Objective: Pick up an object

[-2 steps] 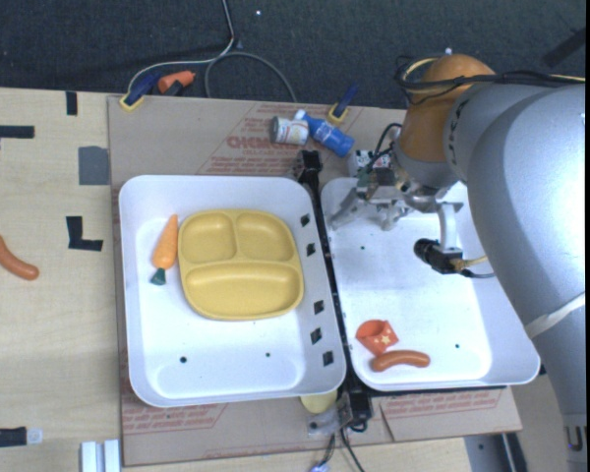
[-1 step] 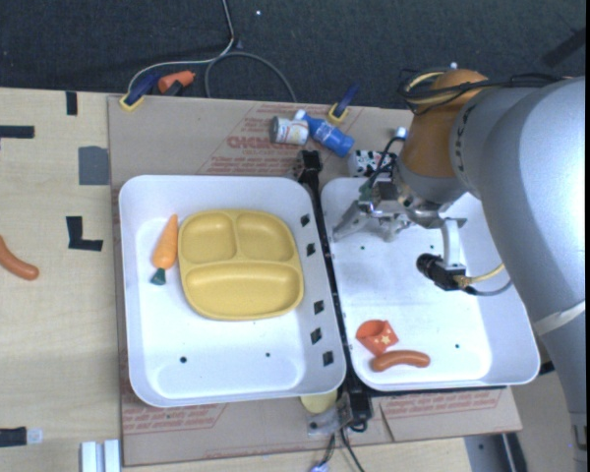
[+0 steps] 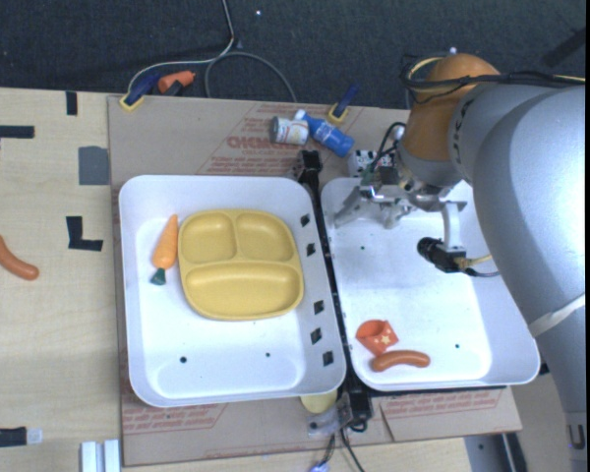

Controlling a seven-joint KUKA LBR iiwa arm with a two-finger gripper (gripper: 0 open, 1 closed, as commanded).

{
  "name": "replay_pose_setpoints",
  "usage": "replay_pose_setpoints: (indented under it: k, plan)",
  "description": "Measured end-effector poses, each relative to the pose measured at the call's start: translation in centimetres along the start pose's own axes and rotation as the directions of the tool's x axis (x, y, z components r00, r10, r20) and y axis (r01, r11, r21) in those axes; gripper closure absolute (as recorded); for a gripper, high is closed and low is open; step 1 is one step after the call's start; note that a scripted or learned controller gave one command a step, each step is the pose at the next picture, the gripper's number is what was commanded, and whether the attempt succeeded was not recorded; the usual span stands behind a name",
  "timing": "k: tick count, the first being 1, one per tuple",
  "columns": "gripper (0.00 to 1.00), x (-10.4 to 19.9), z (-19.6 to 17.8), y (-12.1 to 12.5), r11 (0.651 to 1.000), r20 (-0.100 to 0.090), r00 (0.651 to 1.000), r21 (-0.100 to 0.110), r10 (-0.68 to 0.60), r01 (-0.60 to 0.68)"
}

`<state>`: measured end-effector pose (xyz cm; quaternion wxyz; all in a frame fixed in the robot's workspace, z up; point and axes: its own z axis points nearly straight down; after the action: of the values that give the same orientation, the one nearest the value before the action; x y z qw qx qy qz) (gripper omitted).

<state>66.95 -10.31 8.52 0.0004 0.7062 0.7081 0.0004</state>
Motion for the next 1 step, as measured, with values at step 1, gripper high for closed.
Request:
replay_pose_setpoints:
  k: [1]
  plan:
    - [0.0,0.66,-0.02,-0.13,1.0,0.005,1.0,0.001,0.002,-0.002]
